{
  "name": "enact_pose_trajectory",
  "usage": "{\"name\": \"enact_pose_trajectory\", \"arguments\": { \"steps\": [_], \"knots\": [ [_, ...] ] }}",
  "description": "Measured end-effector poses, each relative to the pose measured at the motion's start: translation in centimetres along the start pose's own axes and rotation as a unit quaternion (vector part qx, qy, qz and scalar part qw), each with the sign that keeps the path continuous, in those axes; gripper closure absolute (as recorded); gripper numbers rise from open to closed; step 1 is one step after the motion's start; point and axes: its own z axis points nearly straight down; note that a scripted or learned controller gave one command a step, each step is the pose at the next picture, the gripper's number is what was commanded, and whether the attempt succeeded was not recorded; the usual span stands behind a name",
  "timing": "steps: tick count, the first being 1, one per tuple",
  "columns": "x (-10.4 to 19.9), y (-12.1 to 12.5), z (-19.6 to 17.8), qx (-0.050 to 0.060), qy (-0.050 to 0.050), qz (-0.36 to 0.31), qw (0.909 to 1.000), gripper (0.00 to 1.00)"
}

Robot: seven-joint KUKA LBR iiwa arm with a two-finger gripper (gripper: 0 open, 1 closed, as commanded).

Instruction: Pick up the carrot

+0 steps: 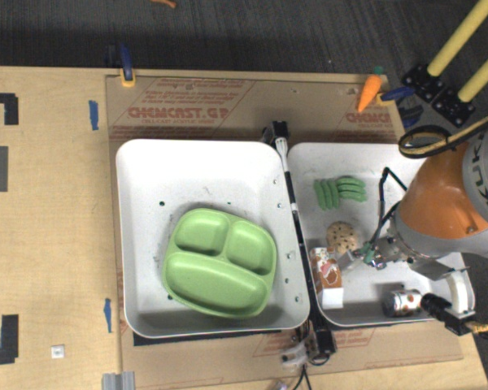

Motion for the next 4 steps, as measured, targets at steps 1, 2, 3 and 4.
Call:
{"name": "enact_pose_trajectory", "arguments": {
  "steps": [1,2,3,4],
  "knots": [
    [-1.9,-0.4,0.1,-0.002,0.005,-0.216,0.9764,0.00],
    [-2.0,-0.8,0.1,0.006,0.009,-0.086,0.9962,0.00],
    [-2.0,-0.8,0.2,0.007,0.008,0.124,0.9923,0.00],
    [0.4,-0.3,0.2,0.010,0.005,0.437,0.8994,0.00]
  ]
}}
